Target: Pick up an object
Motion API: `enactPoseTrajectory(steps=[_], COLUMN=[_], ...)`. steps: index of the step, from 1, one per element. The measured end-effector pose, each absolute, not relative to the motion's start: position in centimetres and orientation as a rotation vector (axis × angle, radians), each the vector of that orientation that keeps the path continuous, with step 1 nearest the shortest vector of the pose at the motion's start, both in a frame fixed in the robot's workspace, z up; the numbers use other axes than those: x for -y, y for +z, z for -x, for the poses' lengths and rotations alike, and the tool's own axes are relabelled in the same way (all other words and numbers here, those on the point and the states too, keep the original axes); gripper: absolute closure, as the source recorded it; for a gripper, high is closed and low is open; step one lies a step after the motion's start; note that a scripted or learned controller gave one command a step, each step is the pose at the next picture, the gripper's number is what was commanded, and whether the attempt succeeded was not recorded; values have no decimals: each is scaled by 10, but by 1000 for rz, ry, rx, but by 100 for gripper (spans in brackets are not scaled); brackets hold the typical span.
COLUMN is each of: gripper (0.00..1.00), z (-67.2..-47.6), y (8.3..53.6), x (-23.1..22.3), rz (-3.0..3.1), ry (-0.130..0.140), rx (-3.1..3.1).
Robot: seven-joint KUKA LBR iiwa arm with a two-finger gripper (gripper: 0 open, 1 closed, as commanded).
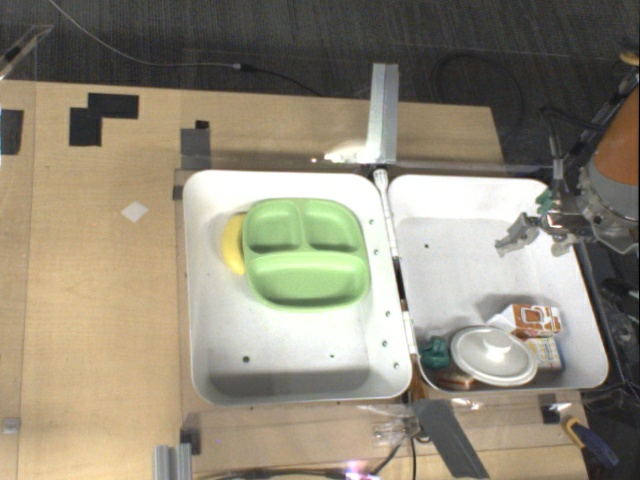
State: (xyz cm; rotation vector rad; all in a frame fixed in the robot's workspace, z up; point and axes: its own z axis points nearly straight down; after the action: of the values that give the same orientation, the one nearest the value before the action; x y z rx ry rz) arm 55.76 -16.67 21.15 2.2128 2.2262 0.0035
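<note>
Gripper (520,233) position: over the upper right part of the right bin (440,258), near its right wall, reaching in from the right edge of the view. Only the wrist and the fingers project over the bin; the rest of the arm (615,173) lies at the frame edge, its orange band partly visible. The fingers point leftward, toward the bare middle of the bin floor. Nothing sits between them, so no object is held. Whether they are spread or closed cannot be told at this size.

Task status: not started as far as a grasp is concerned. No object is lifted; every candidate rests in a bin.

Candidate objects, nearest first:
- Small printed carton (538,330), orange and white, in the lower right corner of the right bin, well below the gripper.
- White round lid-like dish (492,356), just left of the carton and touching or overlapping it.
- Dark green item (434,352) and a brown item, pressed against the dish at the lower edge of the bin; their type cannot be determined.
- Green divided plate (303,251), in the left bin (215,328), with a yellow object (232,245) partly hidden under its left rim.

Remaining steps, as judged: move toward the lower corner cluster, descend, close on one item, lift. The crowded cluster raises the risk of a failed grip.
</note>
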Motion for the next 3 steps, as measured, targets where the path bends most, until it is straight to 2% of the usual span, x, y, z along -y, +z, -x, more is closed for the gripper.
enactPoseTrajectory(steps=[1, 2, 3], gripper=[0, 0, 0], z=[-501, -502, -502], y=[95, 92, 92], x=[178, 107, 107], rz=[-2101, -1829, -1829], ry=[5, 3, 3], rx=[-2329, -2515, -2515])
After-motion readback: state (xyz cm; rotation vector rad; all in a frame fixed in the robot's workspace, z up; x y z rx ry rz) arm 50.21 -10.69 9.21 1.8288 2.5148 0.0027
